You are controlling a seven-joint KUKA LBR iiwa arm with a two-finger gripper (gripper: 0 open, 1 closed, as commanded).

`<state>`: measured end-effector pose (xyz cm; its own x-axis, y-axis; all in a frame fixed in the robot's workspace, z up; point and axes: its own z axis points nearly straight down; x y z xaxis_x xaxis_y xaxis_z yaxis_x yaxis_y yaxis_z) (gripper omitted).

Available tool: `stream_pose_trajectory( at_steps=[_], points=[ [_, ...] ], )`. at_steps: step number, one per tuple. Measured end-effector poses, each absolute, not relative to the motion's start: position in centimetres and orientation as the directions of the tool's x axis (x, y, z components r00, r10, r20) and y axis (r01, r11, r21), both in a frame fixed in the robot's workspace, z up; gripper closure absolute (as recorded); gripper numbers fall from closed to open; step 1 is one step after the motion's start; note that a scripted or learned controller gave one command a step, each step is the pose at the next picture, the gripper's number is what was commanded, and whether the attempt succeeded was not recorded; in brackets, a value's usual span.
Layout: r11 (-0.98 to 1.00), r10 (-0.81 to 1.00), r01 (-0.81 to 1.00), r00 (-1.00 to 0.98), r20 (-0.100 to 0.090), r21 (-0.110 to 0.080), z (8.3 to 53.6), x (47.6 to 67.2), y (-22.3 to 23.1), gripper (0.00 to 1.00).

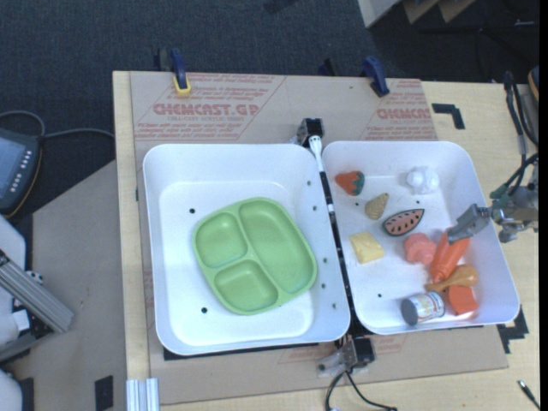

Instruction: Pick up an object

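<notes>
The right white bin [488, 187] holds several toy foods: a red strawberry [349, 181], a white lump [418, 178], a tan piece [376, 205], a watermelon slice [402, 222], a yellow cheese wedge [367, 247], a pink piece [419, 248], an orange carrot [449, 257], a red-orange block [462, 299] and a small grey can [424, 307]. My gripper [473, 222] reaches in at the bin's right rim, just above the carrot's upper end. I see nothing held in it.
The left white bin [171, 178] holds a green divided plate [253, 254]. Both bins sit on a cardboard-covered bench with blue clamps [179, 68] at the back edge. Cables hang at the right edge beside the gripper.
</notes>
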<state>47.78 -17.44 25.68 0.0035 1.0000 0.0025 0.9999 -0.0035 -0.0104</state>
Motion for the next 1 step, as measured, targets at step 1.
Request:
stream_pose_trajectory(
  at_steps=[1],
  points=[
    [0.000, 1.000, 1.000, 0.000, 0.000, 0.001, 26.19, 48.01, -17.41, 0.00]
  ],
)
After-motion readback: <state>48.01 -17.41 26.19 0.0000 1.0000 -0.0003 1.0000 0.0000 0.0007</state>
